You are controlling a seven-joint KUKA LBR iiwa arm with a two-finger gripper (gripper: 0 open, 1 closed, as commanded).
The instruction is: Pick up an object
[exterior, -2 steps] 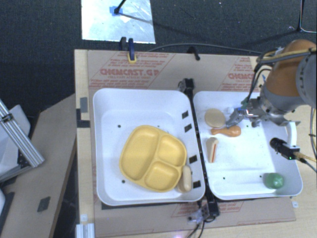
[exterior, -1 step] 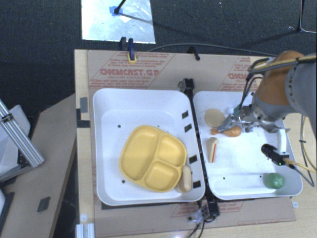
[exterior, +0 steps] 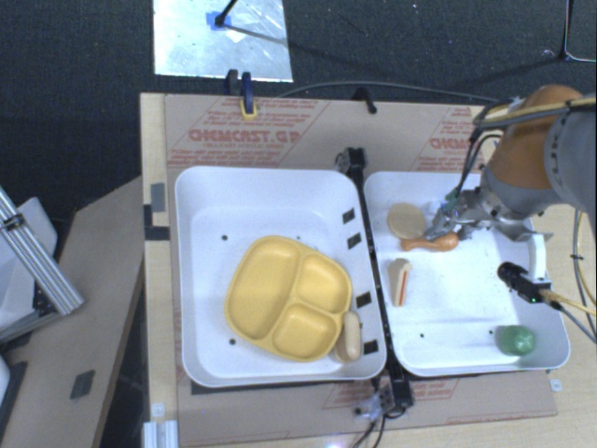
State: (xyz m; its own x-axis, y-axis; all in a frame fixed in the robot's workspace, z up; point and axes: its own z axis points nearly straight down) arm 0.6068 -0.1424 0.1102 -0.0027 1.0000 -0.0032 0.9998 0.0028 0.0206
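As the gripper (exterior: 446, 220) sits low in the right bin (exterior: 550, 339), notes run outward from its tip.
Jaws: too small and blurred to read; I cannot tell their spread, nor whether anything is between them.
Target, judged: orange drumstick-shaped toy (exterior: 431, 244), lying flat just below the tip, touching or nearly so.
Beside the tip: tan round disc (exterior: 407, 219), flat, matte, just to the left, close against the drumstick's upper side.
Step advice: centre over the drumstick's thick end, straddle its narrow width, avoid catching the disc edge; close only once fully down.
Risk, judged: smooth rounded plastic may roll or squirt out.
Further below-left: hot-dog toy (exterior: 399, 281), pale wedge with red stripe.
Far lower right: green ball-like object (exterior: 515, 340), soft-looking, near the bin corner.
Across the divider: left bin (exterior: 201, 250) with glossy yellow compartment tray (exterior: 289, 297); beige bread-shaped piece (exterior: 350, 335) against the tray's right corner.
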